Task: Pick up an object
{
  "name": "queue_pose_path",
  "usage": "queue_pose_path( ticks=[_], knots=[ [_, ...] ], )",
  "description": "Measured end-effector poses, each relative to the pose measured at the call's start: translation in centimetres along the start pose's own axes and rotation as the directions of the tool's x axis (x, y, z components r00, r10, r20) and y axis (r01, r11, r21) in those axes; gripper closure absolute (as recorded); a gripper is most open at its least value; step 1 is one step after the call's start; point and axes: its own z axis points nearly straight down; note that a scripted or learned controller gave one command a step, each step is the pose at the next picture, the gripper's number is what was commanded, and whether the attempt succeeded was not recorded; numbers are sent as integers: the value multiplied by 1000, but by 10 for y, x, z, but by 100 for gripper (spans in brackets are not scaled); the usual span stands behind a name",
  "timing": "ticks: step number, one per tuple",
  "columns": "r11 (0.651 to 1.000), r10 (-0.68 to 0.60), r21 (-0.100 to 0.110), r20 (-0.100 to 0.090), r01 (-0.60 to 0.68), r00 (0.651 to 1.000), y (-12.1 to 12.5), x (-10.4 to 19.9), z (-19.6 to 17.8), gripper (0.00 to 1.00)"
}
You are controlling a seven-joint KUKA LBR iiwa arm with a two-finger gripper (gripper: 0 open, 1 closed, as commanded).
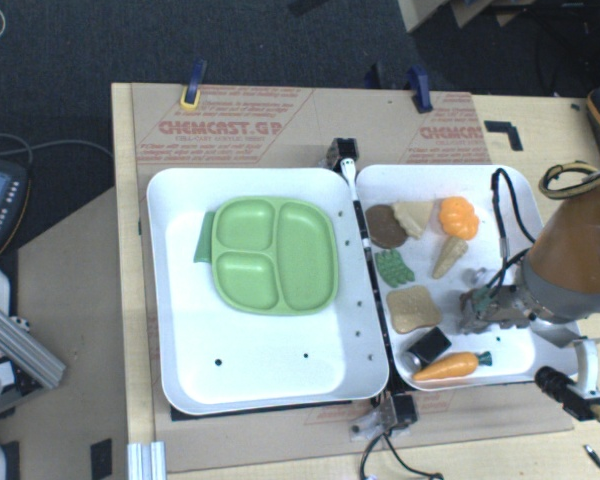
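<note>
The right white bin (515, 193) holds several toy foods. There is an orange fruit (458, 217), a brown round patty (385, 225), a pale beige piece (413, 218) and a beige cone-shaped piece (449, 258). A green leafy piece (393, 267), a slice of toast (413, 308), a small black block (430, 346) and a carrot (448, 366) lie nearer the front. My gripper (483, 306) is low inside this bin, right of the toast and above the carrot. I see nothing lifted in it.
The left white bin (180, 298) carries a green divided plate (275, 254). My arm's orange band (580, 243) covers the right bin's right side. A black cable (500, 218) loops over that bin. Clamps (192, 88) hold the cardboard's far edge.
</note>
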Motion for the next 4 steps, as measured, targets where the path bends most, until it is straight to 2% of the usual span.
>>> queue_pose_path(
  ticks=[2, 3, 4],
  knots=[
    [1000, -5, -7, 3, 5, 1000, 7, 13, -116, 100],
    [1000, -3, -4, 2, 3, 1000, 8, 13, -131, 100],
    [1000, -8, -5, 1, 8, 1000, 48, 52, -139, 100]
  ],
)
